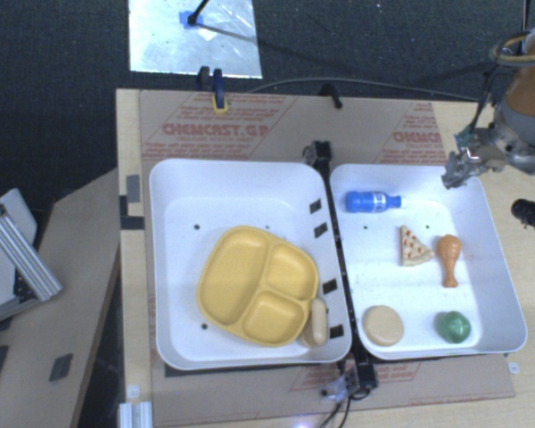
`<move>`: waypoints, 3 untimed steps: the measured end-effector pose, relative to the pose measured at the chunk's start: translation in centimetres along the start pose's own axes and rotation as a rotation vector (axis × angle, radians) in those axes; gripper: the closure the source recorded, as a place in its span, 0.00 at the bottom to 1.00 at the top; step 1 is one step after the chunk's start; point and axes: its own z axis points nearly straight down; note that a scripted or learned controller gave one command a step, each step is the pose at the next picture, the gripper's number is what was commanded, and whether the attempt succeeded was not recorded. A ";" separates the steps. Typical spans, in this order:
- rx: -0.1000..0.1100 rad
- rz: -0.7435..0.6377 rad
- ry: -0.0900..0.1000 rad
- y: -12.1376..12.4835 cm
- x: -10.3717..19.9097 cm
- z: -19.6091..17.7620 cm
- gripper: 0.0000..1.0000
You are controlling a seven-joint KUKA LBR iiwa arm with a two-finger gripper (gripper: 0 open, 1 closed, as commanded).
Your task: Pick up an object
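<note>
Blue bottle (pixel 372 201) lies in the right bin (pixel 495 239), left of the gripper (pixel 457 169), whose state I cannot tell.

The two bins (pixel 250 181) look like smooth, slightly glossy white plastic. The yellow tray (pixel 259 285) is matt plastic; the blue bottle (pixel 372 201) is shiny plastic. The board (pixel 276 119) under the bins looks like printed brown cardboard. A crinkled foil-like sheet (pixel 193 25) lies on dark, rough cloth (pixel 53 69).
</note>
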 end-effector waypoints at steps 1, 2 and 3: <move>0.002 0.001 0.000 0.2 0.0 -2.3 1.00; 0.005 -0.003 0.003 -0.1 5.2 -3.3 1.00; 0.006 -0.003 0.004 -0.4 11.4 -3.6 1.00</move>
